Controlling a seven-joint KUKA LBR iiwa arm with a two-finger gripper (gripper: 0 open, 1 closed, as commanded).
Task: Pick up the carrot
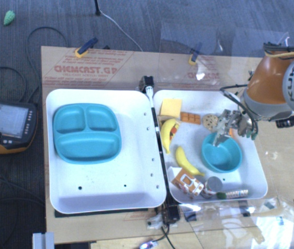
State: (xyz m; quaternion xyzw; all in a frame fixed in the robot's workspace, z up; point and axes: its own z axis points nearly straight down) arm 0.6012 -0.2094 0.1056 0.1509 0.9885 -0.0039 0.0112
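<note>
Near wall of right bin (263, 187): crowded w/ small box (185, 182) & bits, little room. Mid: blue bowl (222, 158), tool (223, 135) low over its far rim; clenched or released, can't tell. Orange bit right by tool, prob. the carrot (232, 132); not visibly lifted, so pick judged unfinished. Beyond: cookie (211, 121) close, far wall near. Best exit prob. straight up.

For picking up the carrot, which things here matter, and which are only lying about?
Belong: hand; small orange piece beside it, probably the carrot; right bin.
Lying about: blue bowl; banana; second banana; yellow block; cookie; blue divided plate.
</note>
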